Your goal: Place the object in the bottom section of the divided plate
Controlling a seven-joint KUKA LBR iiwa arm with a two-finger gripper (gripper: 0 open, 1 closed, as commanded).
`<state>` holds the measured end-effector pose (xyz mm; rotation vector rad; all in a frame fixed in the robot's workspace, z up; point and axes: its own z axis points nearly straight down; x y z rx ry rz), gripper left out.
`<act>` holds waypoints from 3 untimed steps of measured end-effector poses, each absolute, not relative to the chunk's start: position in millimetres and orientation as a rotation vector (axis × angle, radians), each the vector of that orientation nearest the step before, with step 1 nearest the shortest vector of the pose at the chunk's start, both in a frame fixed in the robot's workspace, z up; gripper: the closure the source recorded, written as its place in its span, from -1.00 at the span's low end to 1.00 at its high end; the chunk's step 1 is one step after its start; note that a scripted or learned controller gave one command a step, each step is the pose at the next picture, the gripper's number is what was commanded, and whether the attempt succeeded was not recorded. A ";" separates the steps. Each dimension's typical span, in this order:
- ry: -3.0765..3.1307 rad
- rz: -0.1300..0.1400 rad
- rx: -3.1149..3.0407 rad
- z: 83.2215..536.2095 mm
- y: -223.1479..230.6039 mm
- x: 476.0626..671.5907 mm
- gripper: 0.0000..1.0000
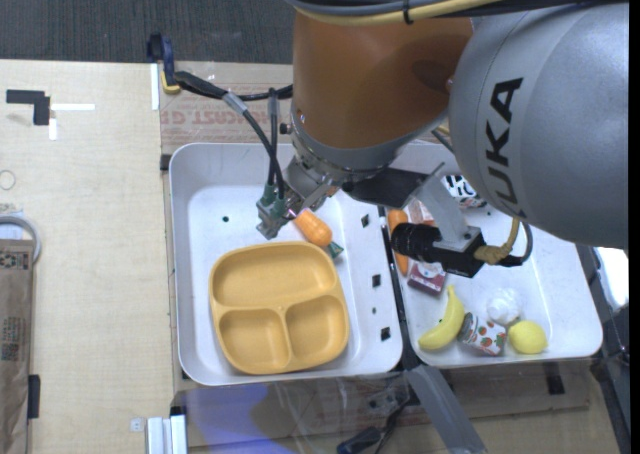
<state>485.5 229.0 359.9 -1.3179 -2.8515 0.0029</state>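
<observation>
Camera view: the claw (283, 204) hangs low over the left bin (190, 272), just behind the far rim of the yellow divided plate (279, 306). A toy carrot (314, 229) — orange with a green tip — lies right beside the claw, touching or nearly touching the plate's far edge; whether it is pinched or merely next to the claw, I cannot tell, since the wrist hides the contact, so the claw's state is undetermined. The plate has one large section at the far side and two smaller ones toward the near edge; all three look bare. The right bin (560, 337) carries a banana (445, 321), a lemon (528, 338), a small red carton (427, 277) and a strawberry-print packet (486, 336). Judgement: carrot not yet delivered. Risks from here — if the grip is only marginal, the carrot may slip out and roll into the far section or onto the bin floor; a low traverse could catch the plate rim and shove the plate; the round carrot may roll across a divider once let go in the near section.
</observation>
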 end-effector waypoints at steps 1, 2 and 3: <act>-2.852 0.003 -1.318 359.9 228.9 485.6 -1.00; -2.997 0.001 -0.947 441.5 197.3 485.7 -1.00; -2.999 0.003 -0.946 450.0 197.9 487.1 1.00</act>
